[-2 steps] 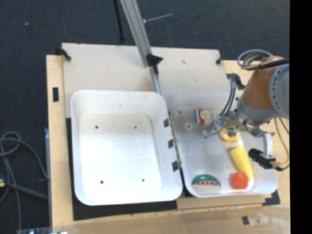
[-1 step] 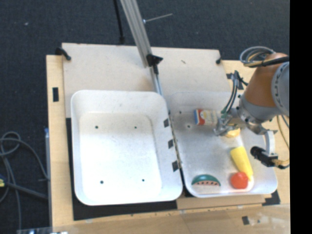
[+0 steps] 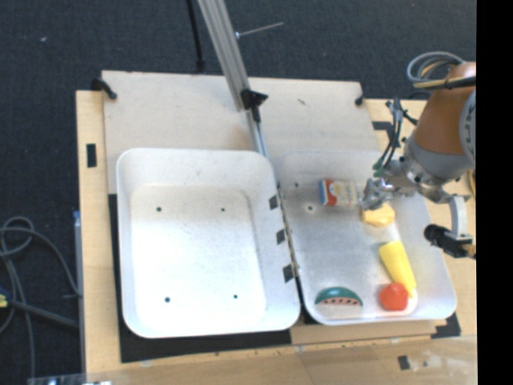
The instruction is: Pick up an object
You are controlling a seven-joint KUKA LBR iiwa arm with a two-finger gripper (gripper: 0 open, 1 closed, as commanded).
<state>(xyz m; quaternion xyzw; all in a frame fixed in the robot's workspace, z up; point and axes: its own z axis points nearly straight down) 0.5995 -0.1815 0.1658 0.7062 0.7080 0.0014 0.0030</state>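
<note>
The right bin [image 3: 321,239] holds a small bottle with a red and blue label [image 3: 337,192], a pale yellow lump [image 3: 379,216], a yellow banana-like piece [image 3: 397,265], a red-orange ball [image 3: 393,296] and a green and red watermelon slice [image 3: 337,298]. My gripper [image 3: 375,192] reaches in from the right and hangs low over the bin's far right part, between the bottle and the pale yellow lump, just above the lump. I see nothing held in it.
The left bin [image 3: 136,175] lies beside the right one. A slanted metal rail [image 3: 228,46] runs from the top of the view down to the bins' shared far corner. Cables [image 3: 433,64] loop by the arm [image 3: 441,131] at the right.
</note>
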